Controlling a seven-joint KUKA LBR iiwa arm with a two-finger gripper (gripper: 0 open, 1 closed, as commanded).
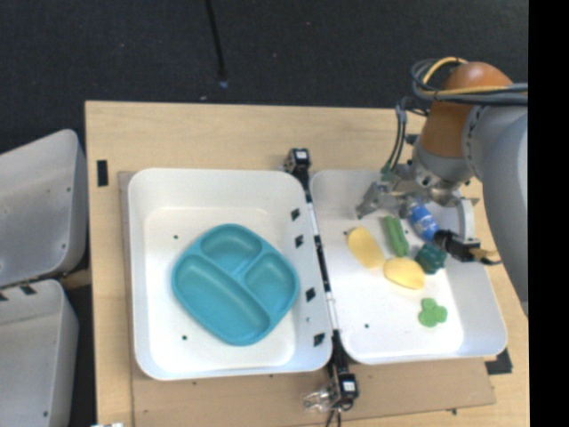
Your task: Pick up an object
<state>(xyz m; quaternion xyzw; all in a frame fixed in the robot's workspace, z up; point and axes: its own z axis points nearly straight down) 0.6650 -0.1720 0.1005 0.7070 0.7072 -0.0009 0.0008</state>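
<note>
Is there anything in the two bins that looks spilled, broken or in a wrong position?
Nothing stands out. The blue divided plate lies flat, turned at a slant, in the left bin. The small toys lie loose in the right bin near the hand, none spilled over the rim.

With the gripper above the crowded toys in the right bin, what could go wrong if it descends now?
1. The green cylinder, the blue bottle-like toy and the dark teal piece lie close together under the gripper, so it may catch two things or push them apart.
2. The two yellow toys look rounded and smooth, so they might slip away.
3. The cluster lies near the right bin's back wall, where a toy could get pushed against it.
</note>
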